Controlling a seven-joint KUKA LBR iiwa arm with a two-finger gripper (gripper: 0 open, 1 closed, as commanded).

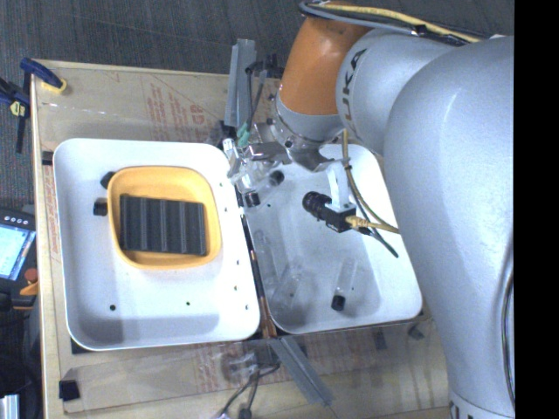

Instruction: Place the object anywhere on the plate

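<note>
Can't tell the claw [253, 168] grip state, hovering over right bin [397, 295], yellow plate [166, 186] off at its 9 o'clock.

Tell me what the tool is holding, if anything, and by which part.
It cannot be told. The tool sits at the upper left corner of the right shallow white bin, and the picture does not resolve any object in it.

You see the yellow plate [163, 219] in the left bin [79, 321]; the gripper [247, 166] hangs over the right bin's [393, 299] far-left corner.
</note>
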